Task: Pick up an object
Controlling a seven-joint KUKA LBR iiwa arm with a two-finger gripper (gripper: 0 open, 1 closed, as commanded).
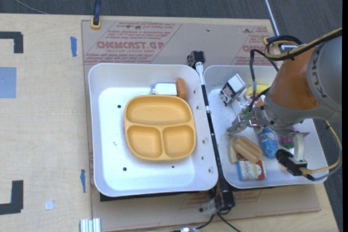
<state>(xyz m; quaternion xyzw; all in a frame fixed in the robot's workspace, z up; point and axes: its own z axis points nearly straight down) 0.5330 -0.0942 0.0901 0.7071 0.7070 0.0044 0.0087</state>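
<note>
My gripper (241, 123) reaches down into the right bin (318, 171) near its left-centre. Just below it lies a tan hot-dog bun (247, 148). A blue bottle (268, 141) lies right of the bun, under the wrist. A small orange-and-white labelled pack (251, 170) rests near the bin's front wall. A white box with a dark face (234, 86) sits at the back left of this bin, with a yellow item (261, 88) beside it, partly hidden by the arm. I see nothing lifted off the bin floor.
The left bin (103, 133) holds a yellow three-compartment plate (160, 126), with a white block (164, 88) and a brown sausage-like piece (181, 88) behind it. A green item (287, 142) and black cables lie at the right bin's right side. The orange-banded arm (296, 84) covers the bin's back right.
</note>
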